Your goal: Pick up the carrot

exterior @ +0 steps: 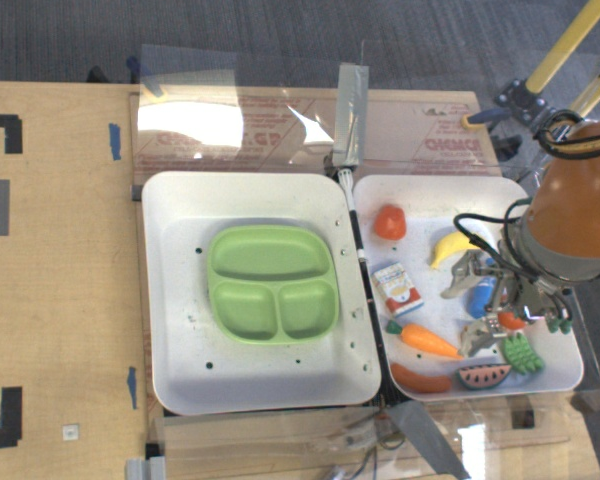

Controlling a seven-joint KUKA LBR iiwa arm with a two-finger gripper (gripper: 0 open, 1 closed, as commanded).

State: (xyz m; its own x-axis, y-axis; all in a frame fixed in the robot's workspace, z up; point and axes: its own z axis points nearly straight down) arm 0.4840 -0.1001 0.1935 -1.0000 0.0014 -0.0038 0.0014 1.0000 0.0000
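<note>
On a plywood counter above grey carpet, the carrot lies near the right bin's front edge; the gripper hovers just beside it, jaw spread indiscernible.

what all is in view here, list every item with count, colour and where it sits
shallow white bins: 2, white, side by side on the bench
green three-compartment plastic plate: 1, light green, middle of the left bin
orange toy carrot: 1, orange, lower middle of the right bin
red-orange round toy: 1, upper left of the right bin
yellow toy banana: 1, yellow, upper middle of the right bin
small white carton: 1, white with red, left of the right bin
watermelon slice toy: 1, red and green, bottom edge of the right bin
red sausage-shaped toy: 1, bottom left of the right bin
green bumpy toy: 1, lower right of the right bin
gripper: 1, metal, above the right bin just right of the carrot
</note>
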